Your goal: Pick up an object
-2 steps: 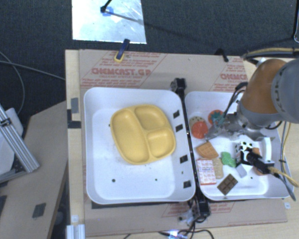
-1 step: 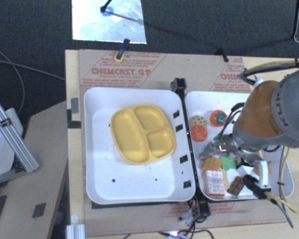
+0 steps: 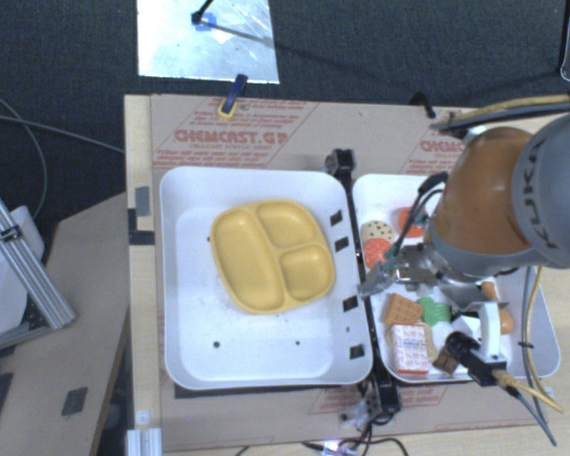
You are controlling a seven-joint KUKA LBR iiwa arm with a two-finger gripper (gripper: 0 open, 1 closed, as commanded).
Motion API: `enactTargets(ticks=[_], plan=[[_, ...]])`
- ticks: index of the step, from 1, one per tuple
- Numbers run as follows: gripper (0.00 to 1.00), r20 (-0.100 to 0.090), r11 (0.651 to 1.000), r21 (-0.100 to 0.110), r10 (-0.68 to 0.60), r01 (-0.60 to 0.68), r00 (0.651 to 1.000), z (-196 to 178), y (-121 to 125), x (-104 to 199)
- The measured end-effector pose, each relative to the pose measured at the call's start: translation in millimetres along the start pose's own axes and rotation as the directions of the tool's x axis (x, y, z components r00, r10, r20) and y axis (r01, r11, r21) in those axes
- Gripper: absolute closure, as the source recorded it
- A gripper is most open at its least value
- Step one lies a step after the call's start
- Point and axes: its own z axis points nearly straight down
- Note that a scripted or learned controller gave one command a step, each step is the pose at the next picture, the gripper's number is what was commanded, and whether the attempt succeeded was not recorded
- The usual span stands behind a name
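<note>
Two white bins are seen side by side on the bench (image 3: 294, 122): the left bin (image 3: 190, 350) carries one yellow divided tray (image 3: 271, 255), and the right bin (image 3: 551, 350) carries the small objects for the task. Counted in the right bin: one round cracker-like piece (image 3: 376, 231), one red round piece (image 3: 376, 252), one orange waffle-like block (image 3: 402, 310), one small printed box (image 3: 409, 347), one green piece (image 3: 436, 310), and one brown piece (image 3: 446, 357); more may be hidden under the arm (image 3: 499, 202). The tool (image 3: 385, 275) is placed low over the left side of the right bin, close to the red piece and the waffle block. Whether it is released or clenched cannot be told, and nothing is seen grasped. For the step to go well, one object standing apart from its neighbours should be chosen, the tool centred over it, kept off the bin's wall, and lowered straight before closing. The crowded near cluster is judged likely to cause a slip.
</note>
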Motion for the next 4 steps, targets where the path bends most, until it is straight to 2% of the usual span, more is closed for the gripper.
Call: enactTargets(ticks=[1,2,3,4], plan=[[0.0,0.001,1.0,-0.001,0.002,-0.002,1.0,-63.4,2.1,29.1],[1.0,0.001,1.0,0.001,0.002,-0.002,1.0,-71.0,2.6,27.5],[1.0,-0.001,1.0,-0.001,0.001,-0.001,1.0,-137.8,2.5,68.8],[0.0,0.002,1.0,0.004,0.005,-0.005,1.0,-134.3,2.0,66.1]])
